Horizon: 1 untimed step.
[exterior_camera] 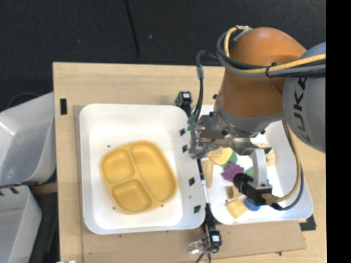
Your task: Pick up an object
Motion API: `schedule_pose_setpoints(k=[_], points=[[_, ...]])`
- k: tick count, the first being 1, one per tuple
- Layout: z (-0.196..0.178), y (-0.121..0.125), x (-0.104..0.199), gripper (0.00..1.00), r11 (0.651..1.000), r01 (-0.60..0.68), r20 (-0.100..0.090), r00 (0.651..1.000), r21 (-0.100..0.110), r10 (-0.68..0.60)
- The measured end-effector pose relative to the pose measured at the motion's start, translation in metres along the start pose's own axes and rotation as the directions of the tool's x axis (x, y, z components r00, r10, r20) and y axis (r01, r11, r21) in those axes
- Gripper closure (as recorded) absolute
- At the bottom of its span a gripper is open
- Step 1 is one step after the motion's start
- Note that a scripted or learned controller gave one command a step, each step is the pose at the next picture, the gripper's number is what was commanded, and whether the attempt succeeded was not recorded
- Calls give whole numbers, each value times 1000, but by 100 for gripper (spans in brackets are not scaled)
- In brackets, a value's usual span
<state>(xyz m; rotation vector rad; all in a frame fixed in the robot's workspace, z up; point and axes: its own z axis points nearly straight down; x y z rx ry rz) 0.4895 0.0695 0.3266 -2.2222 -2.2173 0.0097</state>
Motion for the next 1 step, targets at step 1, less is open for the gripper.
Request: schedule_pose_setpoints(k=[1], points=[[-135,0,-65,100,1000,-3,-2,1000,-23,3]])
